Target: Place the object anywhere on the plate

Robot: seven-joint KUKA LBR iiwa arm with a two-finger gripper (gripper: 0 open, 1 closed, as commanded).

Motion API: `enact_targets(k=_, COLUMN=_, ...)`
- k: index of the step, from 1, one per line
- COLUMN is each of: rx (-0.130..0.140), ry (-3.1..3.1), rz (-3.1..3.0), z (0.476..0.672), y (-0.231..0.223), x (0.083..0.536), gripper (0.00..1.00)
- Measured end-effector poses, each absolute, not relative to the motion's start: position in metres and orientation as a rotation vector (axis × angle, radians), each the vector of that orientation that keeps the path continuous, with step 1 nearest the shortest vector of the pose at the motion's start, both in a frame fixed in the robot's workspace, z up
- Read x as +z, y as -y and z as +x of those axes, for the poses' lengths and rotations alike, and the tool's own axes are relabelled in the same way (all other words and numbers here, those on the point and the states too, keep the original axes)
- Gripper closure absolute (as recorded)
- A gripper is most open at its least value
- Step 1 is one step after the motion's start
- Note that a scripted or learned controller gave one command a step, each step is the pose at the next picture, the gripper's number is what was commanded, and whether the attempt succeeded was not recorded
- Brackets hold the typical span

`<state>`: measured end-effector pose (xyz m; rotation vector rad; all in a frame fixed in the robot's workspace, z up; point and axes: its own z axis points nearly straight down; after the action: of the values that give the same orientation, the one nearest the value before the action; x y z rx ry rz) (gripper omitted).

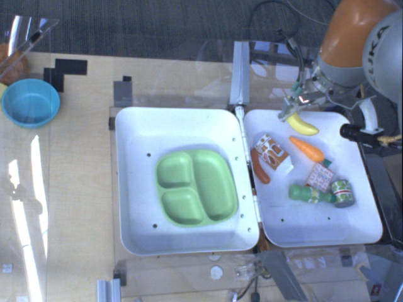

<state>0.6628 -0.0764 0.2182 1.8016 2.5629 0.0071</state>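
Observation:
A green divided plate lies in the middle of the left bin. The right bin holds several objects: a yellow banana, an orange carrot, a brown and white carton, a red sausage, a green bottle, a small can and a pink packet. My gripper hangs over the far edge of the right bin, just up and left of the banana. I see nothing in it.
A blue bowl stands on the bench at the far left. A metal divider runs between the bins at the back. The arm's orange band rises at the top right.

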Motion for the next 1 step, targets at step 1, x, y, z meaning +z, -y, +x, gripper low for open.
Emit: enact_targets(k=1, rx=0.005, ry=-2.721, rz=1.562, z=0.5920, y=-0.0008, x=0.1854, gripper=1.00)
